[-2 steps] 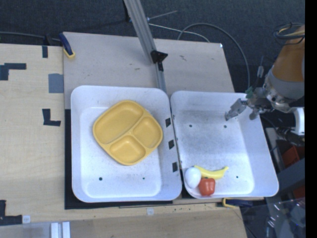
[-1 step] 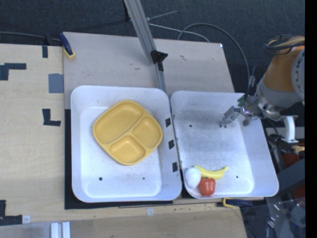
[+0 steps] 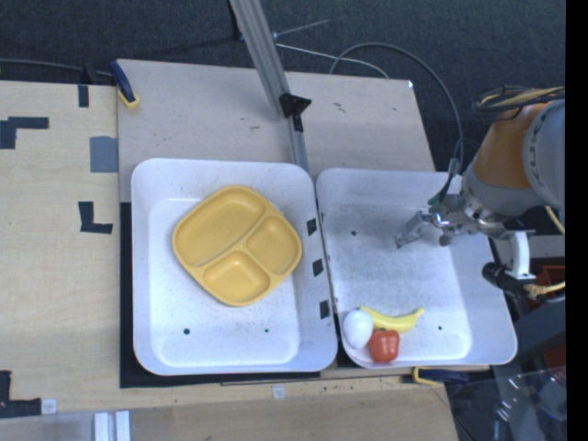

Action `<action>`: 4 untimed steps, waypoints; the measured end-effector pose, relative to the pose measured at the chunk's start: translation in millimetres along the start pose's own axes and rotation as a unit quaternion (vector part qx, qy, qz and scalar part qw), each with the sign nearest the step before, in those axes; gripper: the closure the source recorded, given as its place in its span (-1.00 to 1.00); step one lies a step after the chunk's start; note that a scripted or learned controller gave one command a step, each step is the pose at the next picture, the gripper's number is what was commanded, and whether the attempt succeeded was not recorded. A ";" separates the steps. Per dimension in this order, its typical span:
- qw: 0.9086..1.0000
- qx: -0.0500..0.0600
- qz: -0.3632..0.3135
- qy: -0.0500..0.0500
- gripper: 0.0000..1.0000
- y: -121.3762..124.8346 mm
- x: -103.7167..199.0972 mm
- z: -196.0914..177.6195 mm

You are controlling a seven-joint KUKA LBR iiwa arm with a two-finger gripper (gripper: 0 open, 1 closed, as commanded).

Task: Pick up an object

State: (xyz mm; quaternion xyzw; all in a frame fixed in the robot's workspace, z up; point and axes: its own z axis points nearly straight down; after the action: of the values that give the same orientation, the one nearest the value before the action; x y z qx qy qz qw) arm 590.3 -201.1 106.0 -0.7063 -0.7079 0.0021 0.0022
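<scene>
Camera view: pincer [image 3: 411, 235] grip state unclear, banana [image 3: 397, 319] well below it.

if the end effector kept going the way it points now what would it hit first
The end effector points left and slightly down in the camera view, over bare floor of the right shallow white bin. Going straight on, it would probably meet that floor or the bin's left wall first; depth is unclear. The yellow plastic banana lies off that line.

A metal pole [image 3: 266, 53] and blue-handled clamp [image 3: 123, 83] lie on the bench [image 3: 202, 118].
</scene>
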 end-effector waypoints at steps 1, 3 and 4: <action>1.000 -0.002 -0.001 0.000 1.00 1.2 0.4 -12.7; 1.000 -0.005 0.000 -0.001 1.00 -5.7 -3.4 -114.1; 1.000 -0.003 -0.002 0.001 1.00 7.6 55.8 -106.7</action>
State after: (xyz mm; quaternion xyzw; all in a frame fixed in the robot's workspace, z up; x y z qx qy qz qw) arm 598.4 -145.3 212.6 -0.7046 -0.7096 -0.0004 0.0007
